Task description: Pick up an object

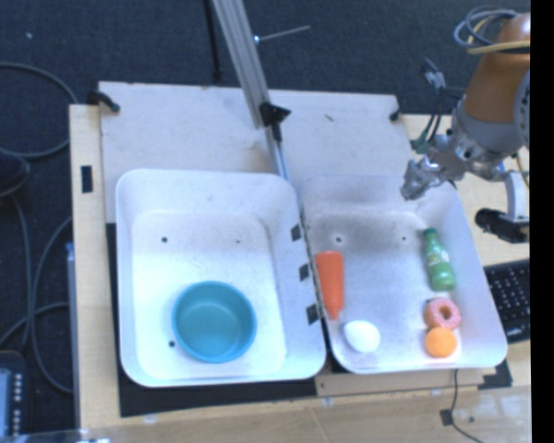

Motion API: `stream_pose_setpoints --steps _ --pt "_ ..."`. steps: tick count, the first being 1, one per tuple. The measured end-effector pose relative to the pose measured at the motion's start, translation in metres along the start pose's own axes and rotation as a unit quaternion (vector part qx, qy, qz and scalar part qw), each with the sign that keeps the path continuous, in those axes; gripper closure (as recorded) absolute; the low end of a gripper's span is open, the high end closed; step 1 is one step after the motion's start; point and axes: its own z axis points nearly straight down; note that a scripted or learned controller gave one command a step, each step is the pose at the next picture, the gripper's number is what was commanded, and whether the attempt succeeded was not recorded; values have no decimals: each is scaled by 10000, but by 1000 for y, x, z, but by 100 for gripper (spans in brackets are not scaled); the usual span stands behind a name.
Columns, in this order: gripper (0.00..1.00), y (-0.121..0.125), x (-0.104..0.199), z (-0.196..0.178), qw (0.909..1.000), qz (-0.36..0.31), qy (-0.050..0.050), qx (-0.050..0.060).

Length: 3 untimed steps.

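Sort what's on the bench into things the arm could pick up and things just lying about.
For picking:
carrot
egg
green bottle
doughnut
orange
blue bowl
claw, over the right bin's far corner

Lying about:
keyboard
metal pole

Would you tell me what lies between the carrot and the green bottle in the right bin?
Nothing: the camera view shows only bare bin floor between the carrot and the green bottle.

My desk (92,275) is a light wood top with a pale sheet (194,127) over the back part. Two shallow white bins sit straight on it side by side, left bin (134,247) and right bin (475,275) touching in the middle. A keyboard (510,298) pokes in at the right edge.
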Motion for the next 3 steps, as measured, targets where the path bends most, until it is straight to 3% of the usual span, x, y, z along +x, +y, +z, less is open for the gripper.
stream_pose_setpoints --steps 1,2,3 --pt "100 6 -10 -59 10000 -12 -5 -5" --pt "100 -9 36 -64 10000 -1 4 35" --pt "100 -8 89 -68 10000 -9 12 40"
